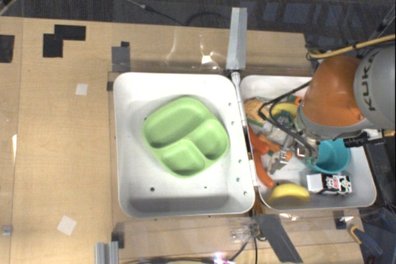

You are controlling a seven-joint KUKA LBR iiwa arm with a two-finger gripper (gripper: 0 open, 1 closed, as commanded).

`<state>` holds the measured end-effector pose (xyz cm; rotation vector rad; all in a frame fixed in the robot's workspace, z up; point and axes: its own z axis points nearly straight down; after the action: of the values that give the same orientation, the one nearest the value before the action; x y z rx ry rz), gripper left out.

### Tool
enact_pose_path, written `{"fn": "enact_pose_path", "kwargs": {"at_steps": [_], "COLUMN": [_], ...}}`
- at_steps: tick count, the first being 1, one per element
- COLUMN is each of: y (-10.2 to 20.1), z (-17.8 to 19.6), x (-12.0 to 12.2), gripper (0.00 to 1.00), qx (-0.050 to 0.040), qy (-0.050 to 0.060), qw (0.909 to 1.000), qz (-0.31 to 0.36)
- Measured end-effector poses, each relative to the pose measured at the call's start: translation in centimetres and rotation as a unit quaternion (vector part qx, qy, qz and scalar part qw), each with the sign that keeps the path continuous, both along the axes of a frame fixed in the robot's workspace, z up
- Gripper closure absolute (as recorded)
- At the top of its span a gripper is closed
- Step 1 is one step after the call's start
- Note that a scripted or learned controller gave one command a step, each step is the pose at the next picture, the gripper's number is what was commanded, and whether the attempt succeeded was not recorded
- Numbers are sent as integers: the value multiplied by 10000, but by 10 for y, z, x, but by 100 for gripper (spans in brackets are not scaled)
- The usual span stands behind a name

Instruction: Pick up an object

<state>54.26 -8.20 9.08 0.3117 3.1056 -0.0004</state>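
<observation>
grey arm reaching into right bin [369, 195], tool [279, 157] low over orange carrot [261, 146], grip state hard to tell, banana [289, 192] near, green tray [185, 135] in left bin [130, 133]

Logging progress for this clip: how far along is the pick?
Done: the arm has reached over the right bin, with the gripper low among the clutter near the carrot. In hand: nothing visibly lifted. The banana and teal cup lie in the bin. Left: grasp and lift an object. The green tray sits in the left bin.
</observation>
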Motion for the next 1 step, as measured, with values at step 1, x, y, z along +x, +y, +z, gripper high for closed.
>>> {"fn": "enact_pose_path", "kwargs": {"at_steps": [1], "y": [-3], "z": [0], "x": [-23], "gripper": [0], "qx": [19], "qy": [-14], "qw": [9977], "qz": [-684]}}
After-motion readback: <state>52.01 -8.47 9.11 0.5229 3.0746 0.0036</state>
